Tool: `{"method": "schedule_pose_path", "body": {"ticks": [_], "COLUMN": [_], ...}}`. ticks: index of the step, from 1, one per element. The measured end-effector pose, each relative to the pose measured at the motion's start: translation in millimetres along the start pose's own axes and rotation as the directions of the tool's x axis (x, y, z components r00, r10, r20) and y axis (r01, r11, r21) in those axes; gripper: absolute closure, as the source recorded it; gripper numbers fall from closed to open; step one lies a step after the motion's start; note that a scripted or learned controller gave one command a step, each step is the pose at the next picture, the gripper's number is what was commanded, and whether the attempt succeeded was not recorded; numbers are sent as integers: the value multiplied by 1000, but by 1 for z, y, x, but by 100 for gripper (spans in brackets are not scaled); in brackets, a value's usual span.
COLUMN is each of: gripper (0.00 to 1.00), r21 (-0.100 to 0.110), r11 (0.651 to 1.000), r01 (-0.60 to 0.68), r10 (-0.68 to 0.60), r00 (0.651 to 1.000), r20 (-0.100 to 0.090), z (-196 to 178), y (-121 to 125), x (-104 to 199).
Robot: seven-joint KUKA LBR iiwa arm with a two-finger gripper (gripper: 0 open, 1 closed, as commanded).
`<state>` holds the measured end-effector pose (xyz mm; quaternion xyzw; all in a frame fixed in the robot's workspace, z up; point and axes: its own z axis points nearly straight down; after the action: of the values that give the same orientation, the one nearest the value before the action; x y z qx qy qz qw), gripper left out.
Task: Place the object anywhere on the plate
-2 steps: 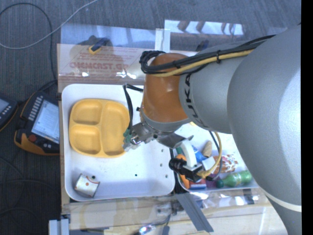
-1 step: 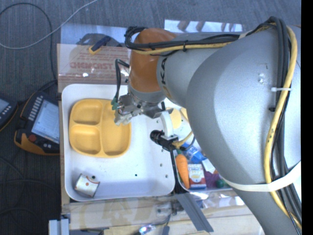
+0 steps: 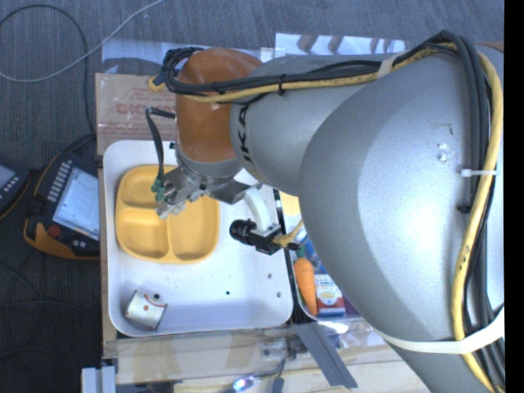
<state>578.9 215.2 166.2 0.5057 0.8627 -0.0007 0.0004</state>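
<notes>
Yellow plate (image 3: 168, 223) is sitting in the left white bin (image 3: 237, 297), with the gripper (image 3: 169, 196) hovering over it. Its fingers are pinching a small green object (image 3: 156, 187) above the plate's divider.

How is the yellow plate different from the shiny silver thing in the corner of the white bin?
The yellow plate is yellow and matte; the silver object is grey and shiny. The plate is much bigger and lies flat with divided compartments; the silver object is small and looks like a tipped cup. The gripper hangs over the plate, while the silver object sits apart near the bin's lower left corner. Both rest in the same white bin.
</notes>
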Motion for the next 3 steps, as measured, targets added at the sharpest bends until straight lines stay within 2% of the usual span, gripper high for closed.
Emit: {"method": "schedule_pose_path", "body": {"ticks": [1, 2, 3], "gripper": [100, 100, 100], "r21": [5, 3, 2], "r11": [999, 985, 969], "r01": [-48, 172, 248], "r10": [48, -172, -248], "r00": [999, 985, 969], "r20": [0, -3, -3], "z": [26, -15, -15], "y": [-65, -132, -167], "x": [-92, -109, -105]}}
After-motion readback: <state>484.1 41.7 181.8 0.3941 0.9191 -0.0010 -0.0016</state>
